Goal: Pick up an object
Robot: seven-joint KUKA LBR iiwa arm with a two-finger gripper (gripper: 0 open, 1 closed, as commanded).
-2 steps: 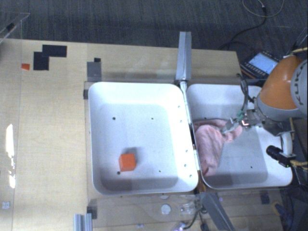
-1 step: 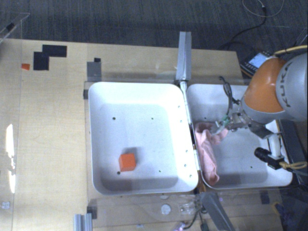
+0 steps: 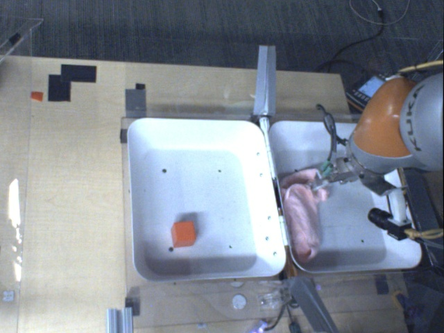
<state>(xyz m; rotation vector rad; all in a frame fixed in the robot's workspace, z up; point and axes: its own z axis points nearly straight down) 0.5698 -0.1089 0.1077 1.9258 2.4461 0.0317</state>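
Nearest me, toward the front of the left bin point(image 3: 139, 186), a small orange block point(image 3: 184, 234) sits alone on the white floor, well apart from every wall and from the arm. A little further back, in the right bin point(image 3: 388, 255), a pink cloth point(image 3: 303, 217) lies bunched in a long heap hard against the wall that divides the two bins. At its far end the gripper point(image 3: 326, 179) is down at the fabric, just at the crumpled upper edge. Whether it is spread or pressed together I cannot tell from here, and I see no cloth clearly caught in it. The cloth looks to be the thing being tried for. To do this well, I judge the gripper should sink properly into the thick fold rather than skim the top layer. It should close fully before rising, then lift straight and slowly. The trailing end will drag along the dividing wall and could pull free. Beyond, the grey and orange arm point(image 3: 388, 127) reaches in over the far right of the wooden surface point(image 3: 69, 186).
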